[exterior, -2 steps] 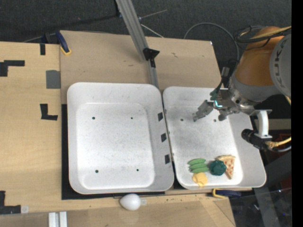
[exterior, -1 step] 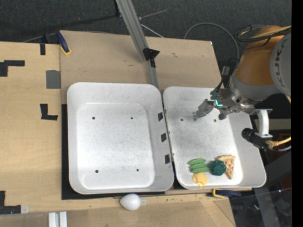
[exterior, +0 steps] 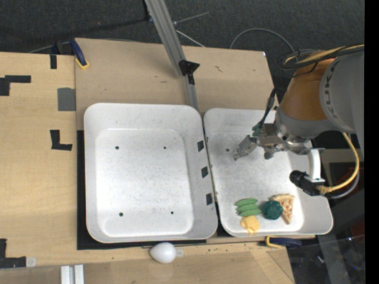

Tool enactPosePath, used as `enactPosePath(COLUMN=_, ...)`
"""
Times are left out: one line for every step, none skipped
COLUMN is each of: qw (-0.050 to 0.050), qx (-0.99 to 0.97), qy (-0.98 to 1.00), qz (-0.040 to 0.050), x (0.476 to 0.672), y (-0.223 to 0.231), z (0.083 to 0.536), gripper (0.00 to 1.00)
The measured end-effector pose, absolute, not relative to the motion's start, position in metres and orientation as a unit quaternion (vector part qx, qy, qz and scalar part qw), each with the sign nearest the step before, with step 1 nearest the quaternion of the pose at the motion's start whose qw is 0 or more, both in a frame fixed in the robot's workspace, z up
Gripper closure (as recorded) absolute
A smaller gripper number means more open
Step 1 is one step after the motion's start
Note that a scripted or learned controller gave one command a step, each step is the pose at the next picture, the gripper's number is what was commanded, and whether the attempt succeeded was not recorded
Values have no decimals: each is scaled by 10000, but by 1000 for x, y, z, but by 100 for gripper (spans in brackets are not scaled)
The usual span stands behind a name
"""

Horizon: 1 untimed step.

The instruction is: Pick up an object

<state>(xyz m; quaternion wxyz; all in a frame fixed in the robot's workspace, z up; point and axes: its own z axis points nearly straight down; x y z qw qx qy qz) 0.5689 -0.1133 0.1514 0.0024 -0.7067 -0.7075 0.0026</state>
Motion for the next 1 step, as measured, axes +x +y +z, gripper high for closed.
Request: enactPosePath(qw=28, qx=-7063, qy=-7079, qz=26, x=575, y=-107, z=93, gripper=0)
